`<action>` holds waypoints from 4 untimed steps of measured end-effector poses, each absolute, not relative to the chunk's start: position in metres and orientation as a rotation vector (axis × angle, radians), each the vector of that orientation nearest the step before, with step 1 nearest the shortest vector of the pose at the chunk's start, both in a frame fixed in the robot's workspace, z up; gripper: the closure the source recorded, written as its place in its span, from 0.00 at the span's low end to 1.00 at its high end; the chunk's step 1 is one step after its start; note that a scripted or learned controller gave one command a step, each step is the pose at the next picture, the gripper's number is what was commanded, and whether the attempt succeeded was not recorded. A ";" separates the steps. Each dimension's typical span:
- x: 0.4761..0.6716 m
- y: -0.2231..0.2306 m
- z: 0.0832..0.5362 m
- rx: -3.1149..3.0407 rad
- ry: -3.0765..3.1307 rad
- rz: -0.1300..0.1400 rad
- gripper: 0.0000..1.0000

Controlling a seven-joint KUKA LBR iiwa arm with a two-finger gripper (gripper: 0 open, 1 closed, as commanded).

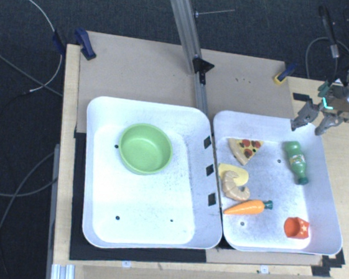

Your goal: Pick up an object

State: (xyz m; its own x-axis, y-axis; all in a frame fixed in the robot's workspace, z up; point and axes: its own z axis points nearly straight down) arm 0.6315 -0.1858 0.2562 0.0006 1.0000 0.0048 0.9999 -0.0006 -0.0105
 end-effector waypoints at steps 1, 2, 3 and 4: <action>0.633 -0.186 0.260 -2.218 -2.218 0.000 0.00; 0.630 -0.183 0.217 -2.214 -2.213 0.008 0.00; 0.631 -0.185 0.173 -2.214 -2.212 0.009 0.00; 0.625 -0.190 0.111 -2.214 -2.210 0.010 0.00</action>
State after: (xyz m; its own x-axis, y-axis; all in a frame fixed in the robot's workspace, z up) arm 0.6250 -0.1902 0.1107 0.0019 1.0000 0.0049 0.9999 -0.0018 -0.0143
